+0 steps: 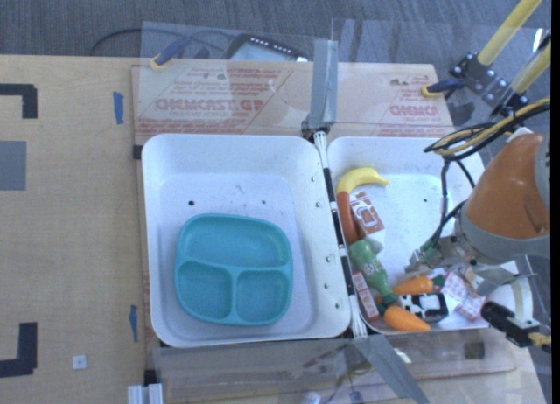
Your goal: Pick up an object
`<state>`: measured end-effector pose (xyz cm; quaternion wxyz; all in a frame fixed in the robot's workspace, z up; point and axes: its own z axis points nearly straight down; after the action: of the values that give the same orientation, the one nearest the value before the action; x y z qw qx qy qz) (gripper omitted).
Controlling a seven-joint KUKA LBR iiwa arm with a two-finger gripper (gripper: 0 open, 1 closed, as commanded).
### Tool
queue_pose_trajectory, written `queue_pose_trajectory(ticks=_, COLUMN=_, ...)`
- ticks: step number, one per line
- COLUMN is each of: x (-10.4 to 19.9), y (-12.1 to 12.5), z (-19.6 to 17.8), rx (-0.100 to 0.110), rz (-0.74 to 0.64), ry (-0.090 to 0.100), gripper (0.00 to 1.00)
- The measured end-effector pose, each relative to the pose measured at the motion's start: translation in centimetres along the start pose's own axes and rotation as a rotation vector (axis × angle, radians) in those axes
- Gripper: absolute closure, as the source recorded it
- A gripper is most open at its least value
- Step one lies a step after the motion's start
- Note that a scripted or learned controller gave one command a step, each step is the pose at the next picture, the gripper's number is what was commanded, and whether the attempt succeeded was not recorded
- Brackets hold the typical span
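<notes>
1. Layout: two white bins sit side by side on the bench. The left bin (166,166) holds a teal divided plate (234,268). The right bin (411,162) holds the loose items for picking.
2. Target location: the items crowd the left wall and the 6 o'clock end of the right bin. A banana (359,179) lies at 11 o'clock in that bin. Just below it, along the left wall, lie a red sausage-shaped item (347,218) and a small carton (368,215). A green bottle (373,271) lies further down. Two carrots (411,286) (406,318) lie near the 6 o'clock edge, with a black-and-white item (429,305) between them and a red-and-white packet (463,296) at their 3 o'clock.
3. Arm position: the arm (512,197) reaches in from 3 o'clock, with its wrist above the bin's lower right part. The gripper (437,258) hangs near the upper carrot.
4. Finger state: the wrist and cables hide the fingers, so it cannot be told whether they are spread or pressed together. No item is seen pinched.
5. Recommended procedure, as a judgement: select the upper carrot, since it lies closest. Align the fingers across its narrow width, not along its length.
6. Descend straight down. Avoid the packet at 3 o'clock and the black-and-white item at 6 o'clock.
7. Close fully before lifting. Lift vertically to avoid dragging neighbours.
</notes>
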<state>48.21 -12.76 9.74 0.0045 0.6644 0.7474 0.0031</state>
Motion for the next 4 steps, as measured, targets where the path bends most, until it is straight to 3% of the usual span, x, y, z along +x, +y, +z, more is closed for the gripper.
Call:
queue_pose_trajectory(ticks=1, x=4.7, y=3.4, z=-13.6, rx=0.011, rz=0.272, ry=0.001, gripper=1.0)
queue_pose_trajectory(ticks=2, x=4.7, y=3.4, z=-13.6, rx=0.011, rz=0.272, ry=0.001, gripper=0.0)
queue_pose_trajectory(ticks=3, x=0.4, y=-0.2, z=-7.0, rx=0.012, rz=0.275, ry=0.001, gripper=0.0)
queue_pose_trajectory(ticks=4, x=1.4, y=0.0, z=1.1, rx=0.004, rz=0.062, ry=-0.001, gripper=0.0)
